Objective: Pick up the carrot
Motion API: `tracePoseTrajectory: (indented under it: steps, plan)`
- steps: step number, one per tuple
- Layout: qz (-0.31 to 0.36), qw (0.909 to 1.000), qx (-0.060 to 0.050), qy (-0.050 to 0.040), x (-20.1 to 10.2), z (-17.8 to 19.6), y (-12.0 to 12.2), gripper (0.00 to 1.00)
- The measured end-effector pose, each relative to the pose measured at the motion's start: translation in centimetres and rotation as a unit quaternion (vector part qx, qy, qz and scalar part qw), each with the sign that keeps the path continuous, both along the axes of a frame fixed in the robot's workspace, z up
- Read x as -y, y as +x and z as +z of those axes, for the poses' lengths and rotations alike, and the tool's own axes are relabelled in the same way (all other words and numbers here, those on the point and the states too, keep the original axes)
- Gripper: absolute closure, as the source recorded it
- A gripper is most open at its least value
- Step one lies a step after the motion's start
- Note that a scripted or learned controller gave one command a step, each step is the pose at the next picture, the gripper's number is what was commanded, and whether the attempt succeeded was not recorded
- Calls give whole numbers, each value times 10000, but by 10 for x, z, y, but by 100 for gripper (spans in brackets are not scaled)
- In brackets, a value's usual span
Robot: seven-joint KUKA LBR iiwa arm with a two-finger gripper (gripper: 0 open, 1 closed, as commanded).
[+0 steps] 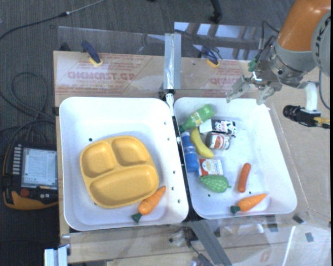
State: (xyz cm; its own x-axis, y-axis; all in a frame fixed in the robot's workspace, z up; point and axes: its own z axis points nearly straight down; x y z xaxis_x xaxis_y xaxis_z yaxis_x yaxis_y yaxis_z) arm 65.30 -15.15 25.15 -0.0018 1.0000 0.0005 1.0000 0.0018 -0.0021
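Two white bins (66, 148) are carried on the surface. Carrots lie at the left bin's near edge (151, 201) and right bin's near edge (250, 203). The spread, empty hand (251, 90) hovers at the right bin's far edge; a descent is called for.

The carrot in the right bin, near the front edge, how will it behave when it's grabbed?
The carrot looks like smooth moulded plastic, so probably stiff, light and a bit slippery. Its tapered round body may roll or squirt sideways if pinched near the narrow tip.
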Motion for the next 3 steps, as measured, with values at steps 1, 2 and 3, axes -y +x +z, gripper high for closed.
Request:
tracePoseTrajectory:
  steps: [1, 2, 3]
  plan:
    - [289, 9996, -5, -1, -99, -69, -7, 0]
    - [1962, 9806, -3, 3, -106, -68, -21, 0]
    - [3418, 9398, 8, 8, -105, -68, -85, 0]
